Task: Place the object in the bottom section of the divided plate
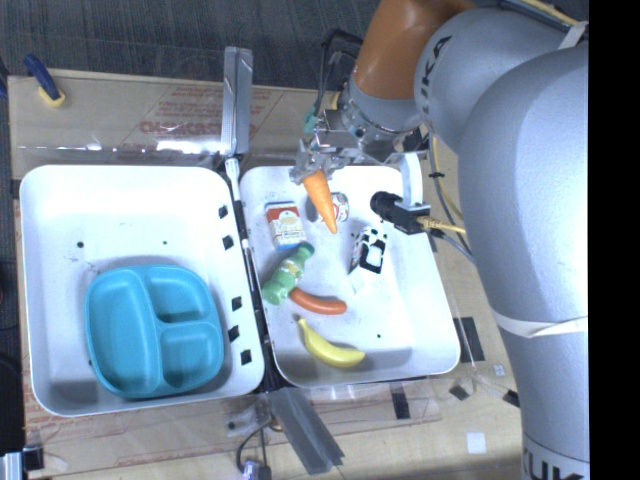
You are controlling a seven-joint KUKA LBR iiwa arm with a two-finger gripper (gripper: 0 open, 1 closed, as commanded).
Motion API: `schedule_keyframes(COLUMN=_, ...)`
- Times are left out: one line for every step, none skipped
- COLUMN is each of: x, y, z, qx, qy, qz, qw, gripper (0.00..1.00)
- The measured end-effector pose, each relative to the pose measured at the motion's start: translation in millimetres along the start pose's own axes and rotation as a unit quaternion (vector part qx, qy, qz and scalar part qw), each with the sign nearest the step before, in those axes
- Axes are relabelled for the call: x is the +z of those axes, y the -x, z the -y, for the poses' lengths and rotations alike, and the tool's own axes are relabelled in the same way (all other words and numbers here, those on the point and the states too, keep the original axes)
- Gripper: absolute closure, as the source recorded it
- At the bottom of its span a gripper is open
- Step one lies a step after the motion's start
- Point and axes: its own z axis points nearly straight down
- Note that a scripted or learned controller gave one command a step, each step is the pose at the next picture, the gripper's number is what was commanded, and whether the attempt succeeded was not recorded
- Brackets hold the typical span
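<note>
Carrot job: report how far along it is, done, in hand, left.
Done: the carrot hangs from the gripper, its thick end between the fingers, above the right bin, so the pick looks made. In hand: carrying it, while the arm is over the right bin. Left: crossing to the left bin and setting it in the blue divided plate, whose sections hold nothing.

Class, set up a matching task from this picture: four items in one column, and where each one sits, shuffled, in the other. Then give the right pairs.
Things
1. carrot
2. banana
3. blue divided plate
4. green bottle

Places
A. in the left bin
B. near the right bin's front edge
C. hanging from the gripper
D. by the right bin's left wall

Pairs: 1-C, 2-B, 3-A, 4-D
</note>
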Motion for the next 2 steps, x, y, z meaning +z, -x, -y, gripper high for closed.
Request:
schedule_keyframes(x=35.2, y=-52.6, z=59.7, qx=-0.046, qy=0.0, qz=0.0, qw=0.9989, gripper=1.0)
schedule_keyframes(x=-0.2, y=-120.8, z=124.2, qx=-0.087, qy=0.001, qz=0.0, qw=0.9962, gripper=1.0)
